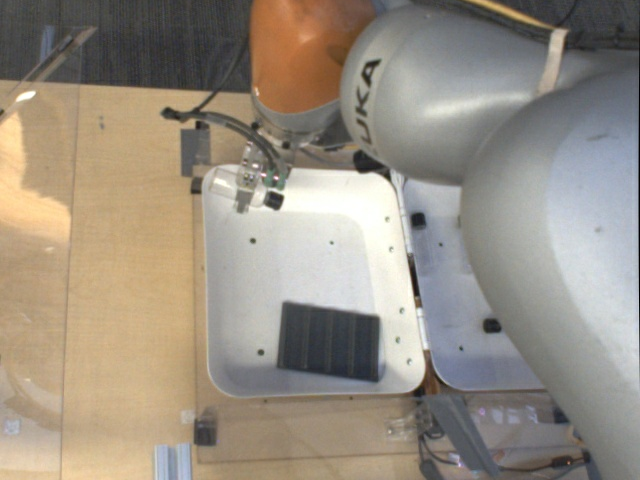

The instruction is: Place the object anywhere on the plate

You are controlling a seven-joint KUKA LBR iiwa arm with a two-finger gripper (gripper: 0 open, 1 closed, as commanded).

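Here, the grey KUKA arm [470,98] enters from the right and sweeps across the far side of the bench [110,298], its bulk covering much of the right-hand bin [455,318]. The orange band [295,38] sits above the wrist, which points down toward the far left corner of the left-hand bin [300,268]. The gripper [258,183] hangs over that corner, just inside the far rim; from this angle it cannot be told whether it is spread or closed, and nothing can be seen clamped in it. Dark cables [215,123] run from the wrist out to the left, over a small dark bracket [195,153] at the bin's far left edge.

The 2 shallow white bins lie side by side, touching along their inner rims. In the left-hand bin, a dark ribbed rectangular plate [330,341] lies flat on the floor near the near wall, slightly right of centre and well apart from the gripper. The object to be placed cannot be made out anywhere. In the right-hand bin, small dark spots mark the visible strip of white floor.
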